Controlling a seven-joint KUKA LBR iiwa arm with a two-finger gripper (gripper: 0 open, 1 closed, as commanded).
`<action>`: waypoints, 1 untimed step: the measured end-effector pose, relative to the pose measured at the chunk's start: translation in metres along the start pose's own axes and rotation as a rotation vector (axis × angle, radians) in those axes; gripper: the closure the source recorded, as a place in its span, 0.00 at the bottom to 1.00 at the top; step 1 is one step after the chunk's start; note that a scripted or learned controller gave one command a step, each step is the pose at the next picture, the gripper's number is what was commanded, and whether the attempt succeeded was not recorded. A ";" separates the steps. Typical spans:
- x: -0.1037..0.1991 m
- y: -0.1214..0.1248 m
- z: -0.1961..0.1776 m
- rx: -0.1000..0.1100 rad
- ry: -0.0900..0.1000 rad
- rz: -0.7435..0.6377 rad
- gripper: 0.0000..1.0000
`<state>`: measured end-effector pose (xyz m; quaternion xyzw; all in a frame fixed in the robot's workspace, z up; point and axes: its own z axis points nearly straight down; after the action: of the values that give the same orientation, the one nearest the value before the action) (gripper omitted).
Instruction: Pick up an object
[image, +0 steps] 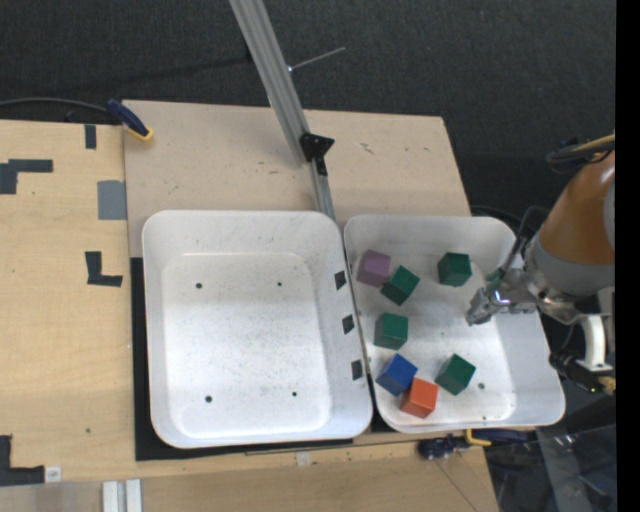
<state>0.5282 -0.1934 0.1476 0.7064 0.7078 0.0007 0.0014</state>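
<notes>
1. In the camera view, the arm (578, 232) reached in from the right edge, its orange band above the grey wrist, bent down and to the left over the right bin (520, 400).
2. The claw (484, 306) hung low at the right side of that bin, tipped toward the left; at this size I could not tell how its tips stood, and no cube showed between them.
3. A green cube (454, 268) lay near the claw, up and to its left, apart from it.
4. A second green cube (456, 372) lay below the claw and slightly left, on the bin floor.
5. Further left of the claw sat a third green cube (391, 329), at about its height.
6. Up and left of the claw, a fourth green cube (400, 284) lay just beside a purple cube (374, 267), the two seeming to touch.
7. Down and left of the claw, a blue cube (397, 374) and an orange cube (420, 397) lay touching near the bin's front wall.
8. The left bin (160, 300) stood well to the left of the claw, side by side with the right one.
</notes>
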 end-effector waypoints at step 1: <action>0.004 0.010 -0.049 -0.001 0.000 -0.001 1.00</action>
<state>0.5383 -0.1894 0.1962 0.7062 0.7080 0.0010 0.0020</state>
